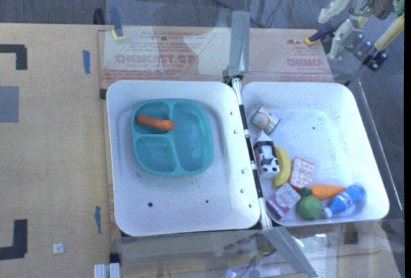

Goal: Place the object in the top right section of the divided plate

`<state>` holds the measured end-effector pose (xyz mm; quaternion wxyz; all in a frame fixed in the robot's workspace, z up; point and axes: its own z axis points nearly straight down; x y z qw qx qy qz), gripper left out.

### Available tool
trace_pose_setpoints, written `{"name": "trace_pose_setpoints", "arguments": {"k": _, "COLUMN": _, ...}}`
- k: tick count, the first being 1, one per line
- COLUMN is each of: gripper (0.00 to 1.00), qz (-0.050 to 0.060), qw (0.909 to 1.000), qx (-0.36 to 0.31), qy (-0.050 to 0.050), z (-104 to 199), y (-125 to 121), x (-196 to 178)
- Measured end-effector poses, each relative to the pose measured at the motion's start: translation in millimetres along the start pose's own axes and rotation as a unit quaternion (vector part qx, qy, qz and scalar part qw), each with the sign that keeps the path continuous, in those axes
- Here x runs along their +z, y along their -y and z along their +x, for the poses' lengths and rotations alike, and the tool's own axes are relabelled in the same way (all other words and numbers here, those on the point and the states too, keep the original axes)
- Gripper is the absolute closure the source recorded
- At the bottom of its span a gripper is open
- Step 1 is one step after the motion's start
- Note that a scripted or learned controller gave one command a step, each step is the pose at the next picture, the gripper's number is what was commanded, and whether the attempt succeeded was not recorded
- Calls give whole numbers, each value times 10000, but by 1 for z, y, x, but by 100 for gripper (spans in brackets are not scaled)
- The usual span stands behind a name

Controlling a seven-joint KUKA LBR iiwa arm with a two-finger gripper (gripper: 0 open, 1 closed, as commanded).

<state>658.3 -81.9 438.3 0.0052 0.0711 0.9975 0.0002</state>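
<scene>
carrot [154, 122] | orange, lying flat | divided plate [192, 148] teal | upper-left section

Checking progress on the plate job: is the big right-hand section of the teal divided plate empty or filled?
Empty. The plate shows bare teal there; the one item on it, an orange carrot-like piece, lies in the top left section.

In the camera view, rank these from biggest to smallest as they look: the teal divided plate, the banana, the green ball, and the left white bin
1. left white bin
2. teal divided plate
3. banana
4. green ball

The banana and the green ball look close in area; the banana is longer, so that order is unsure.
</scene>
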Motion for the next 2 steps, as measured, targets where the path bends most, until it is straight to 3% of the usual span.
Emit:
{"name": "trace_pose_setpoints", "arguments": {"k": 1, "gripper": 0, "qz": 5, "qw": 9994, "qx": -355, "qy": 6, "z": -9, "y": 29, "x": 4}}
{"name": "trace_pose_setpoints", "arguments": {"k": 2, "gripper": 0, "qz": 1, "qw": 9985, "qx": -545, "qy": -11, "z": -10, "y": 26, "x": 76}}
